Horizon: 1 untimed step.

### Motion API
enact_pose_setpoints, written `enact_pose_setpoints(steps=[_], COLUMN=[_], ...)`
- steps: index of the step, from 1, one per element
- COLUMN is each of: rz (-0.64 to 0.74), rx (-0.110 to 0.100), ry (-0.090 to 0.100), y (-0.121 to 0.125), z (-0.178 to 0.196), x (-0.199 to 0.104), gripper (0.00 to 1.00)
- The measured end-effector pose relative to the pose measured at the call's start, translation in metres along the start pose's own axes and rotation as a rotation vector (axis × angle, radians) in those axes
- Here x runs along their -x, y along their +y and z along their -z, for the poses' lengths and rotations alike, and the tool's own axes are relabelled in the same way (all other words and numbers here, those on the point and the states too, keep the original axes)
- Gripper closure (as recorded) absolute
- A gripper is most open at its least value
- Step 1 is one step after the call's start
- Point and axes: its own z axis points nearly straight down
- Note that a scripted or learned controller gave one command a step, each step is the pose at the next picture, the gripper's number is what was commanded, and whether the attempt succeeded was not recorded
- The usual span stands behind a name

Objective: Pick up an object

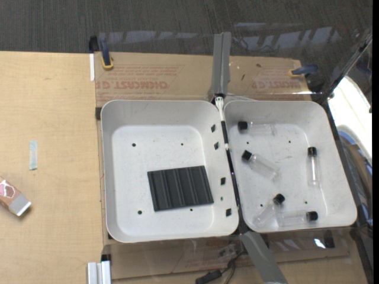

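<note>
Right bin (329,158): 5 black-capped vials (259,163).

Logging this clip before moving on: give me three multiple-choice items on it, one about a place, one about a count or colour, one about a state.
1. Where does the black ribbed pad lie?
A. In the left bin
B. In the right bin
C. On the cardboard

2. What colour are the caps on the clear vials?
A. White
B. Black
C. Orange

3. How do the vials rest?
A. Standing upright
C. Stacked in a rack
B. Lying on their sides

Answers:
1 A: the pad sits on the floor of the left bin.
2 B: each vial ends in a dark cap.
3 B: they lie scattered flat in the right bin.
</note>
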Motion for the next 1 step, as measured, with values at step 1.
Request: enact_pose_setpoints(steps=[1], rz=[-0.003], rx=[-0.001], ry=[-0.004], y=[-0.0007], z=[0.0089], x=[0.0020], gripper=[1.00])
